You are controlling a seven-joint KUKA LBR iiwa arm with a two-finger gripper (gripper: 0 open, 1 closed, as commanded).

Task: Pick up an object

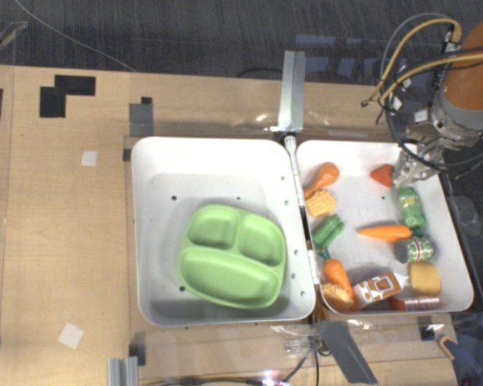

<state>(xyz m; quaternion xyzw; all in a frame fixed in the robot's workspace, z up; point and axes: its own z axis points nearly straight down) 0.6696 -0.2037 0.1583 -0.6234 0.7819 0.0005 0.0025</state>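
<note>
While the claw (408,172) hovers, a green bottle (410,207) lies just below.

Even, fairly bright overhead light falls on the surface (56,240), and the white bins (157,163) come close to washing out. A soft shadow lies under the green tray (233,256), and small glare spots glint on the metal divider (290,95). Detail is slightly soft and grainy throughout.

The arm (471,87) is cut off at the right edge, and its jaws are too blurred to read.
</note>
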